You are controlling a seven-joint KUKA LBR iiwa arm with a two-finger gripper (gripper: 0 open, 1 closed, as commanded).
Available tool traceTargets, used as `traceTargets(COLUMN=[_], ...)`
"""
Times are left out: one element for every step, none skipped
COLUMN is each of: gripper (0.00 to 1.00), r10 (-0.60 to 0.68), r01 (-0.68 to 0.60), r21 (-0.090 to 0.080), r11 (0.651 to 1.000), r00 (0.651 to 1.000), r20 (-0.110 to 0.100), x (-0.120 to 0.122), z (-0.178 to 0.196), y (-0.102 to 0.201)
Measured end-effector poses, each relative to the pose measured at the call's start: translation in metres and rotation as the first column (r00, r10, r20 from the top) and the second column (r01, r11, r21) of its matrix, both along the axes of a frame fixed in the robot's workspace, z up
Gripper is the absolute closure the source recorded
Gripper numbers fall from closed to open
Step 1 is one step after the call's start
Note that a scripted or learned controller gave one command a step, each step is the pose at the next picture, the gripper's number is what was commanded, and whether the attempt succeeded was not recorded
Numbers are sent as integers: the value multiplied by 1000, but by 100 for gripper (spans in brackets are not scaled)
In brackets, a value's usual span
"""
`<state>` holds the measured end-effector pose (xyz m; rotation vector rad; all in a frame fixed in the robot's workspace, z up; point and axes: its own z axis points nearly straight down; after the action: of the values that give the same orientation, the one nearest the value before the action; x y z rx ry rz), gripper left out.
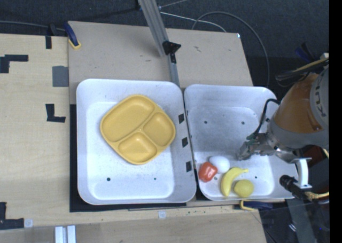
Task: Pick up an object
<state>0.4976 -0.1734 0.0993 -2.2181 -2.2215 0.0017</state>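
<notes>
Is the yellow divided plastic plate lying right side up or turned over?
Right side up. The yellow divided plastic plate in the left white bin shows its three hollow compartments and raised dividers facing upward.

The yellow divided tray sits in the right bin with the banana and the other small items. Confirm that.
Not right. The camera view shows the yellow divided tray in the left bin. The banana and the other small items lie in the right bin.

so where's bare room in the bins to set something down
Left bin: a bare strip along the near edge, below the yellow divided plate. Right bin: the far half is bare, bordered by the gripper. Its near edge is crowded: tomato, white egg, banana, lemon.
</notes>
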Motion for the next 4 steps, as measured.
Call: traceTargets(gripper=[100, 100, 100, 100], r10=[1, 1, 0, 4], r01=[-1, -1, 0, -4], r21=[-2, -2, -2, 0], r11=[1000, 1000, 1000, 1000], r00=[1000, 1000, 1000, 1000], r20=[6, 6, 7, 1], x=[5, 14, 15, 17], z=[55, 102, 150, 137], y=[10, 15, 15, 62])
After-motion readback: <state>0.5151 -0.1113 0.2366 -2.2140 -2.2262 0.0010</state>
